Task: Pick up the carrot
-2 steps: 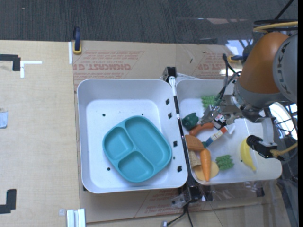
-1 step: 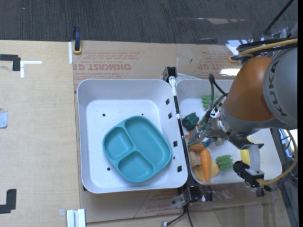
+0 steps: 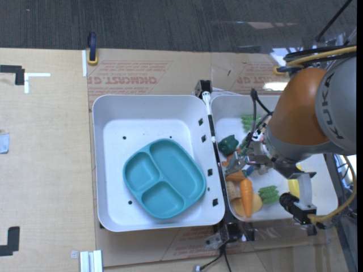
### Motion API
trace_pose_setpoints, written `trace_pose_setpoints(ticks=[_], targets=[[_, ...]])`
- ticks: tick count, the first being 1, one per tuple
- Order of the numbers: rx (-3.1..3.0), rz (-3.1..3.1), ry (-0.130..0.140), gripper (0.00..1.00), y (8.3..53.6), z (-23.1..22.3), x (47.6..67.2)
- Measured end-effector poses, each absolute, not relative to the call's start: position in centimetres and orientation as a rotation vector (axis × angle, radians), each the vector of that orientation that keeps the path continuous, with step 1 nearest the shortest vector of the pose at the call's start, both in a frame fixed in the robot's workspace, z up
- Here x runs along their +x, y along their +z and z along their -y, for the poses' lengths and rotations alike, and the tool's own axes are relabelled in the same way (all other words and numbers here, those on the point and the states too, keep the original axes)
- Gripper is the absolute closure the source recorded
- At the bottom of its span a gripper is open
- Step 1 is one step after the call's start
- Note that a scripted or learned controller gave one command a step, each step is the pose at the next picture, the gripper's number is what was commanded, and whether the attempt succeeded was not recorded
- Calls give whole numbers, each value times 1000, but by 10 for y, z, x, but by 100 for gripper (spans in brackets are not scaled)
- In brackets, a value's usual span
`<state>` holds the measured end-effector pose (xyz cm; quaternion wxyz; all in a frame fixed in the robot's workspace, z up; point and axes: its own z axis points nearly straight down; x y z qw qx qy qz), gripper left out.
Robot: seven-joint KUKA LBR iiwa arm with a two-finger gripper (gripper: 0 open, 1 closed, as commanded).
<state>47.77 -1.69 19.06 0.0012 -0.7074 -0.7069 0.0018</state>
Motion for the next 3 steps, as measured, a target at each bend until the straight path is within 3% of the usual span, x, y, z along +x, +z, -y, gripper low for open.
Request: trace_pose_setpoints(ticks=[3], targets=[[-2221,2219,6,0,191,17,478]])
